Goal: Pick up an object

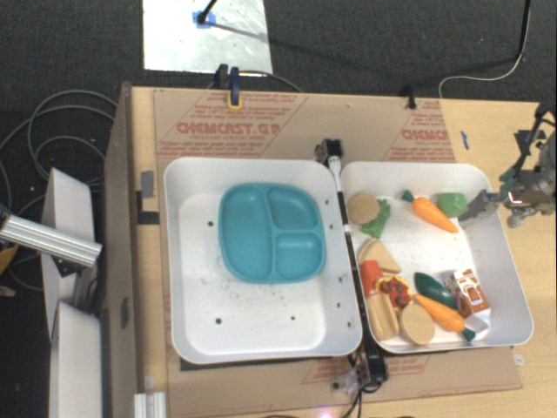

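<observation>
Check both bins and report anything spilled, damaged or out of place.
Nothing stands out. The blue plate lies flat in the left bin. The toy food, including a carrot, lies loosely piled but all inside the right bin. Nothing has spilled onto the bench.

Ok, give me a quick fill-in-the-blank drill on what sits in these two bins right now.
1. The teal divided plastic plate lies in the ____ white bin.
2. The upper orange toy carrot lies in the ____ white bin.
3. The plate has ____ compartments.
4. The gripper sits at the right bin's ____ corner.

Missing: left; right; three; upper right
</observation>
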Tool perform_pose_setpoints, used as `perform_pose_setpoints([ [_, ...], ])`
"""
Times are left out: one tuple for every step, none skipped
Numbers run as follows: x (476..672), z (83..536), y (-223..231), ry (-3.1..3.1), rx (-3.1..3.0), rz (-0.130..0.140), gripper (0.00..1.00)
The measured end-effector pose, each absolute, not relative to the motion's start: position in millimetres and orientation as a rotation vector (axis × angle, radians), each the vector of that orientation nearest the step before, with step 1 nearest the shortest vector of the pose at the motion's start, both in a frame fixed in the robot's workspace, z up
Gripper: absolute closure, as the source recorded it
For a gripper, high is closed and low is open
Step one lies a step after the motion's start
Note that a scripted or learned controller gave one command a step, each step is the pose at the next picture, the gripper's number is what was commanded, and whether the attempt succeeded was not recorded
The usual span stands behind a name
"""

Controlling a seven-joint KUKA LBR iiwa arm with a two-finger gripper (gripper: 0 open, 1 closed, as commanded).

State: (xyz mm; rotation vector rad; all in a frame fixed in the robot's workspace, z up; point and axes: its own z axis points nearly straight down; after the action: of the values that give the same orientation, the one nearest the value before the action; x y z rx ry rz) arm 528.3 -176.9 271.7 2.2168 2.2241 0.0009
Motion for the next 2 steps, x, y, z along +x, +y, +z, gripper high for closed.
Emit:
perform_pose_setpoints([
  [577.1,184.2,-207.3,2.224,2.221,-0.003,0.0],
  [602.6,132.3,-204.1,2.227,2.214,0.001,0.0],
])
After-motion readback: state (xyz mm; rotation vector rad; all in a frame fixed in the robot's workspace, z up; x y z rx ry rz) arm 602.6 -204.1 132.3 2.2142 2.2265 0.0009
